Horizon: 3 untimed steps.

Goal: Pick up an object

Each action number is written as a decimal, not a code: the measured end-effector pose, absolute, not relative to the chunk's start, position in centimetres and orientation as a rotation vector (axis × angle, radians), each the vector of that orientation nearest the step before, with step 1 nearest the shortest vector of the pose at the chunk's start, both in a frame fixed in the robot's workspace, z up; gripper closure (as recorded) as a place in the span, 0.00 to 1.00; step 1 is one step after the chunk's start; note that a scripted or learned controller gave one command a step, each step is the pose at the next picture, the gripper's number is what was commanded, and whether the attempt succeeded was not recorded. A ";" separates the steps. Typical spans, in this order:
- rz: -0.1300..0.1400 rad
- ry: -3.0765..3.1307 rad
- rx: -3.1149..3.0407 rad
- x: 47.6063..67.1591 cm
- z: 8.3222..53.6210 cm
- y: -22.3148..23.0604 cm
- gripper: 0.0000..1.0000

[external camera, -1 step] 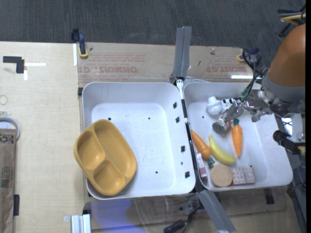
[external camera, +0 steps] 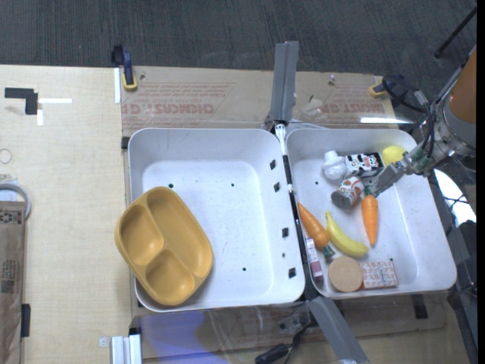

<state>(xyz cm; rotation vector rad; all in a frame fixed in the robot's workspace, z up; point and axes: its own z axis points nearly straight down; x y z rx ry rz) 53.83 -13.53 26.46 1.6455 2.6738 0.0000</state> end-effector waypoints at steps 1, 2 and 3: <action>0.001 2.742 1.532 53.4 9.2 -17.7 0.00; 0.002 2.739 1.536 53.4 10.1 -17.8 1.00; -0.001 2.582 1.790 55.6 20.0 -16.5 1.00</action>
